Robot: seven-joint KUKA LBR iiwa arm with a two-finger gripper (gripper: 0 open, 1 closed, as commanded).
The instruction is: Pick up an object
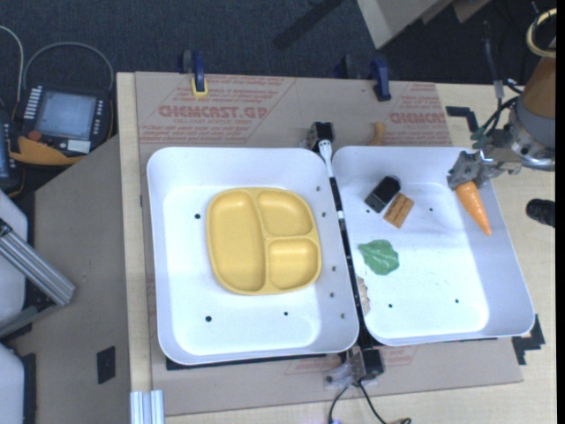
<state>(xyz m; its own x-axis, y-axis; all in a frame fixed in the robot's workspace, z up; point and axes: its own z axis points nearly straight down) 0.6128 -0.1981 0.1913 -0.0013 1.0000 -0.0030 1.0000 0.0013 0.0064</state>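
An orange carrot shows at the right wall of the right bin, thick end up and tip pointing down-right. My gripper sits right at the carrot's thick end, reaching in from the right edge. Whether the carrot rests on the bin or hangs from the gripper is unclear. Further left in the same bin lie a small black block, a tan block touching it, and a green leaf.
The left bin holds a yellow divided plate. A black rail runs between the two bins. Clamps stand on the cardboard at the back. The arm's wrist and cables occupy the upper right.
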